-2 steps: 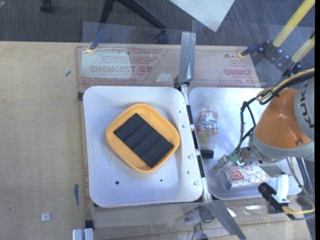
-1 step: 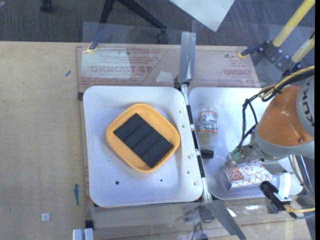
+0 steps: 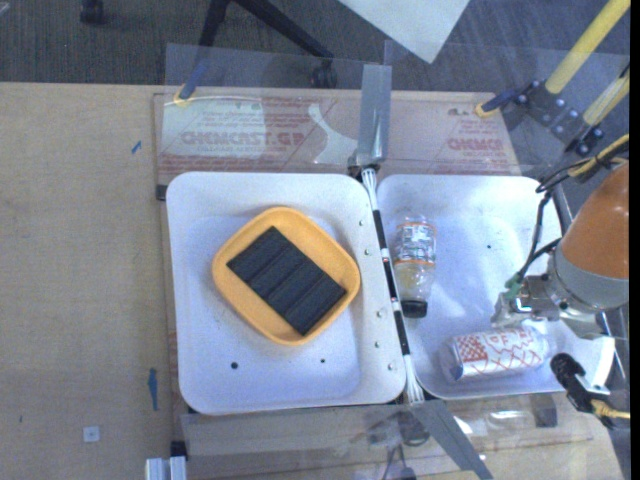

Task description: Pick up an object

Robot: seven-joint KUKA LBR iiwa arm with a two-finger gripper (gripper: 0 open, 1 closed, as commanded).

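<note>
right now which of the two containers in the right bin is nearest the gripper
The red-and-white can, lying on its side just below the gripper. The clear bottle lies farther off, by the divider.

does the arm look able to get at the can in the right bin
Probably yes. The can lies on its side just below the pincer, with nothing on top of it; the bottle lies apart to the left.

Grey arm with an orange band, at the right edge of the frame

The arm (image 3: pixel 600 253) shows a rounded orange band above a pale grey ring. Below it sits a metallic wrist block with what may be a small green part, blurred. Thin black cables loop beside it; a black fitting with a yellow-tipped lead hangs at lower right.
</note>
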